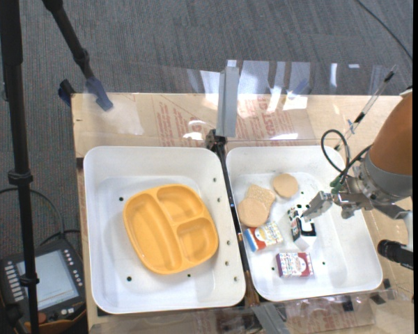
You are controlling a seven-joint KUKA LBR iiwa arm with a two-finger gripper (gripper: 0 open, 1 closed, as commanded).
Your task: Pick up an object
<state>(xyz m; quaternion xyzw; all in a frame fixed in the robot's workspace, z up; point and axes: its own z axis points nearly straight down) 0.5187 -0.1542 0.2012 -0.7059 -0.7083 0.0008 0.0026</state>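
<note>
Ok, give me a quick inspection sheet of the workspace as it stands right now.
Surface: bench with left bin and right bin side by side.
Job's things: in the right bin, three round crackers, a red-and-white packet, a red carton, a small black-and-white item.
Clutter: yellow divided plate in the left bin.
Gripper: gripper over the black-and-white item; grasp cannot be told.
Cables: black cable loop by the wrist; cables on the floor at left.
Surroundings: grey carpet, black stand, pendant lower left, clear shield behind the bins.
</note>
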